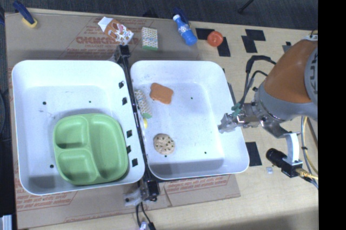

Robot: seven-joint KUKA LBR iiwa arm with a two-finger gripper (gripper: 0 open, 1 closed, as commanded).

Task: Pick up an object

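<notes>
Two white bins sit side by side on the bench (pixel 270 207). Left bin (pixel 32 83): one green divided tray (pixel 89 148), three compartments, lying toward the near side. Right bin (pixel 205 83): an orange block-like item (pixel 161 93) toward the far left part; a round speckled cookie (pixel 163 143) nearer the front; a pale wrapped item (pixel 142 103) against the left wall. All three lie apart from one another.

Behind the bins on the bench: a blue bottle (pixel 185 29), a small orange object (pixel 215 38), a small patterned box (pixel 149 38), a crumpled wrapper (pixel 115 31).

Arm (pixel 289 83) reaches in from the right, orange band showing. Gripper (pixel 230 122) is at the right bin's right rim, well apart from the items inside; nothing seen between it. Cannot tell whether it is released or clenched.
</notes>
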